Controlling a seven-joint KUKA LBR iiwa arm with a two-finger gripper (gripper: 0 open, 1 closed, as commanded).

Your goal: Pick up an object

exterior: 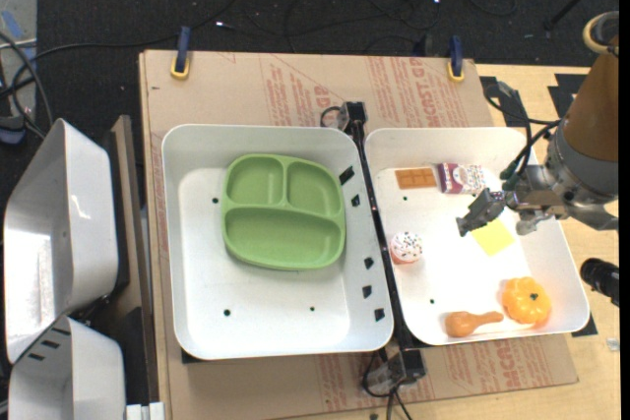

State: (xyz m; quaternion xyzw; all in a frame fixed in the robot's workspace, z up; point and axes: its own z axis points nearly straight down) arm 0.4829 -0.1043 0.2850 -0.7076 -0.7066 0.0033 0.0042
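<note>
Green plate (284,211): sits in the left bin (192,310).
Gripper (479,211): above the yellow square (493,238) in the right bin (561,261); grip state unclear.
Risk: flat square may slip from the fingers.

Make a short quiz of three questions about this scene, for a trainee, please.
1. True or false: the green divided plate lies in the left bin.
2. Which thing lies nearest the gripper? A. orange pumpkin B. yellow square C. pink frosted cupcake
3. Fill in: the orange gourd-shaped toy lies in the ___ bin.

Key: 1 true; 2 B; 3 right.
</note>
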